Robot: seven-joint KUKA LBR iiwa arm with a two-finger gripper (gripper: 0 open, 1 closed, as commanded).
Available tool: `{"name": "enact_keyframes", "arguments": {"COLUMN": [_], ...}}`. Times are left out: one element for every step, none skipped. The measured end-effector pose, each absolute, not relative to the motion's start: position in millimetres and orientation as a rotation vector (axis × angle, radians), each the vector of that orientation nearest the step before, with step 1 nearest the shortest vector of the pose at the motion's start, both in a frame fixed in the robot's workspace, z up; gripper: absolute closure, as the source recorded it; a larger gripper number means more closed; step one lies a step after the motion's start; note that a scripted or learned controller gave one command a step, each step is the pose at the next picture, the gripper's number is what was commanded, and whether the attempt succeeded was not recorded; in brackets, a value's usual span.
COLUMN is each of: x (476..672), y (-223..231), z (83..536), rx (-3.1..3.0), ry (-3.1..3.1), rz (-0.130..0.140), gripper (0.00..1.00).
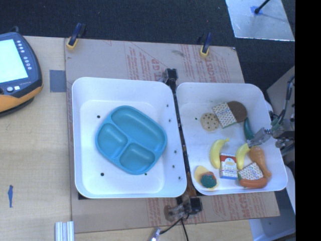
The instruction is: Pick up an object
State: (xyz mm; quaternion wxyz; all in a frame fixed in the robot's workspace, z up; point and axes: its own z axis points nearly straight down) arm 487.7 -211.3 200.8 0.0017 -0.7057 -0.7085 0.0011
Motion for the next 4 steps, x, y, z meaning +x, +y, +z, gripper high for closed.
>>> {"name": "enact_keyframes", "arguments": {"x": [525.0, 519.7, 519.8, 574.3], "y": [-155, -110, -111, -44], "z": [144, 91, 101, 192], "rx": [-2.209, -2.21, -2.204, -2.214], "ry": [-2.226, -2.226, -2.229, -2.224], "rz": [0.006, 0.006, 0.008, 0.002], "gripper": [0.0, 0.0, 1.0, 1.0]}}
